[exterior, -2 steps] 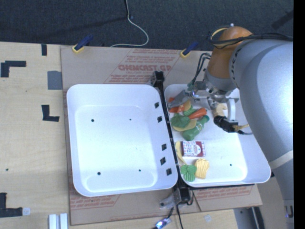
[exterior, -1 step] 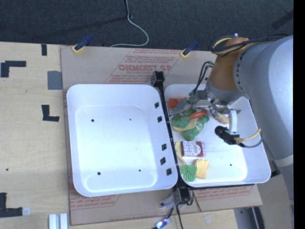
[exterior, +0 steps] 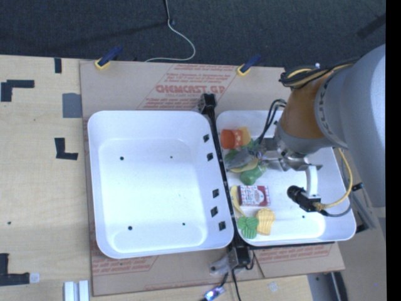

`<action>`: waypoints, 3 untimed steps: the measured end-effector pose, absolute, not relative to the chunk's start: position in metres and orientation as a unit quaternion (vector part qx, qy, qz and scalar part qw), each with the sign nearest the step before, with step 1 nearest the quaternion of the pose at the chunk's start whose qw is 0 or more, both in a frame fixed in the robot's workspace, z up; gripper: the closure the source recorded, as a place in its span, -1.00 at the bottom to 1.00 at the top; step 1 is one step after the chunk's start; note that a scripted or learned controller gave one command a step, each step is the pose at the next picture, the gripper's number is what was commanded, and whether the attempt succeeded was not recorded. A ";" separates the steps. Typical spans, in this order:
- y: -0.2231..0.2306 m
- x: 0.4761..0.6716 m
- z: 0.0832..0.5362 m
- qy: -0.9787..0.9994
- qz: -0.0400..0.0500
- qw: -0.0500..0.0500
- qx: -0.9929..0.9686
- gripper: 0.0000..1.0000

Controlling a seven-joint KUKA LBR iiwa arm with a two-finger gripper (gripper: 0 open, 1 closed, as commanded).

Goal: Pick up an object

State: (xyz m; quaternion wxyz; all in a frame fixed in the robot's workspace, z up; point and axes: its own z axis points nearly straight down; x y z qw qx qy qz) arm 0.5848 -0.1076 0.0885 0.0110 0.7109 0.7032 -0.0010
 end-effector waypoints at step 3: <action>-0.111 0.655 0.084 0.706 -0.004 0.004 0.708 -1.00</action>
